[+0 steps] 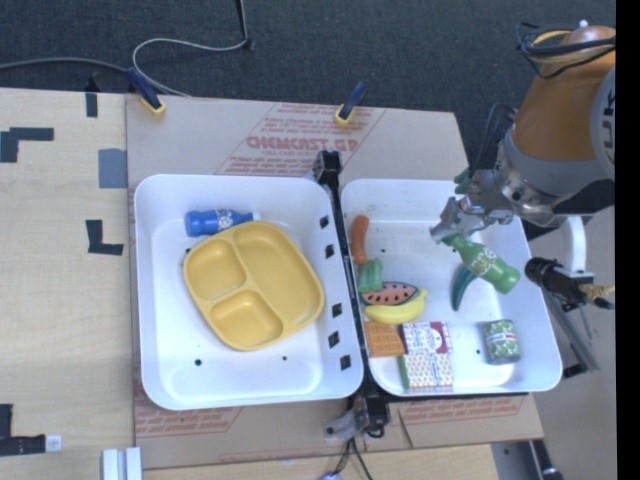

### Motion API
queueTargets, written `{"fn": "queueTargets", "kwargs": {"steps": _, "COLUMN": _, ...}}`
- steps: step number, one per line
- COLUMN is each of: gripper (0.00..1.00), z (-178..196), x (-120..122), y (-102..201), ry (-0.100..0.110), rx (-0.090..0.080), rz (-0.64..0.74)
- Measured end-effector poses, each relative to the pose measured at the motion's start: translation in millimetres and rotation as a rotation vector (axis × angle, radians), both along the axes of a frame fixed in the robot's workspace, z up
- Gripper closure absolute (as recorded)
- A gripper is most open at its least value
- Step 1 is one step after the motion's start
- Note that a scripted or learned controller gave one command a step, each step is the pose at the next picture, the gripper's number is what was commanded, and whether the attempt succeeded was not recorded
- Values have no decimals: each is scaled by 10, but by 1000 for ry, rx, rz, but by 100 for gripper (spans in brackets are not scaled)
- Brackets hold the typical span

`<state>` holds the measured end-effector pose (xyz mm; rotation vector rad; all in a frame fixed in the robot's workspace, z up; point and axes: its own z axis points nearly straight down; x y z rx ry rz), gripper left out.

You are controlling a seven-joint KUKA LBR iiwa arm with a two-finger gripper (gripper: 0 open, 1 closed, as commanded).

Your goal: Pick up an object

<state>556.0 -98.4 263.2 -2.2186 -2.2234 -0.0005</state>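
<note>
On the bench, two white bins sit side by side, prob. so that items can go from one to the other. Left bin (160, 298) has a yellow divided tray (252, 283) lying flat, w/ a blue bottle (215, 220) just beside its top edge. Right bin (545, 363) keeps the small toys crowded near the divider: carrot (358, 236), watermelon slice (388, 294), banana (395, 311), a box (427, 354). Arm (565, 108) reaches in from the right. Its gripper (462, 220) hangs over a green bottle (490, 266) lying tilted, touching or nearly so. I cannot tell if the gripper is holding it, the view is too unclear. A small can (502, 340) stands apart, near the corner.
</note>
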Motion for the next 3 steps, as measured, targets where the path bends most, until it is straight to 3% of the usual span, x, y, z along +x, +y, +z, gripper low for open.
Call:
{"fn": "queueTargets", "kwargs": {"steps": 1, "gripper": 100, "z": 5, "x": 58, "y": 30, "ry": 0, "rx": 0, "rz": 0}}
{"fn": "queueTargets", "kwargs": {"steps": 2, "gripper": 100, "z": -67, "x": 247, "y": -358, "ry": 1, "rx": -2, "rz": -2}}
{"fn": "queueTargets", "kwargs": {"steps": 3, "gripper": 100, "z": -13, "x": -141, "y": 356, "ry": 0, "rx": -1, "rz": 0}}
